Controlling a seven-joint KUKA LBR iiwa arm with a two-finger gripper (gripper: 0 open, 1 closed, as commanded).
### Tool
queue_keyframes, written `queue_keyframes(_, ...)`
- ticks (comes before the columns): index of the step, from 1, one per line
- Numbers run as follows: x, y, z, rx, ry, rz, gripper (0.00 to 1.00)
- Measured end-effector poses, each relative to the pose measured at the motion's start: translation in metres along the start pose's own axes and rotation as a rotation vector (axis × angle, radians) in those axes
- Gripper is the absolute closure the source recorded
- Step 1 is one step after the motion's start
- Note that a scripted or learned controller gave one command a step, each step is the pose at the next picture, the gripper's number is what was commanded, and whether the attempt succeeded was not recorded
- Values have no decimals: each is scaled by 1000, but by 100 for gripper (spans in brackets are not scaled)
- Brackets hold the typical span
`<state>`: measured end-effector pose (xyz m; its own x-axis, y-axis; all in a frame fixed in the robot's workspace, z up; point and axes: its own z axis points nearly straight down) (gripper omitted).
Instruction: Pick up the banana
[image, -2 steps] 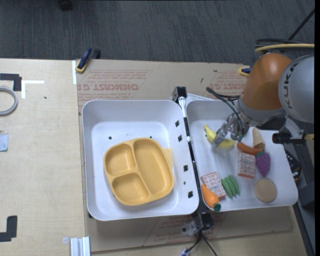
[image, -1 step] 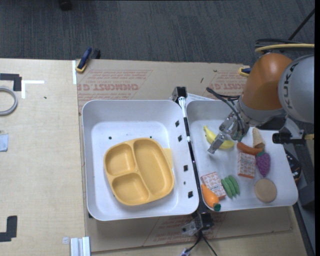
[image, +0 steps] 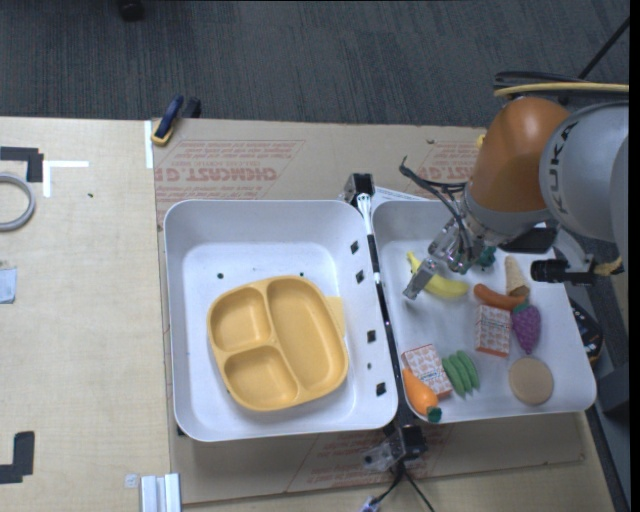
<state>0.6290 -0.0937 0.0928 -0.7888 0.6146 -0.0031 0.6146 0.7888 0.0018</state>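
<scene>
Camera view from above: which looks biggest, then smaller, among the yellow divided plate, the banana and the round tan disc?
1. yellow divided plate, much the largest.
2. banana and round tan disc look similar; the claw covers part of the banana, so unranked.

I am looking down on a pale wooden bench top (image: 80, 340), its surface lying bare and evenly lit, with no hard shadows falling on it. A sheet of brown cardboard (image: 260, 165) with red printing is lying flat on the bench, running under the two white bins (image: 185, 300). Beyond the bench's far edge, a dark grey carpeted floor (image: 300, 50) is stretching across the top of the view. Black tape marks (image: 22, 162) are sitting on the wood at the left, near a strip of white tape (image: 68, 164).
</scene>
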Motion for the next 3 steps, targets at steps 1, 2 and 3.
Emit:
queue_keyframes(1,21,-17,0,2,3,159,0)
queue_keyframes(2,39,44,-99,2,0,409,0)
queue_keyframes(3,80,41,-101,1,1,89,0)
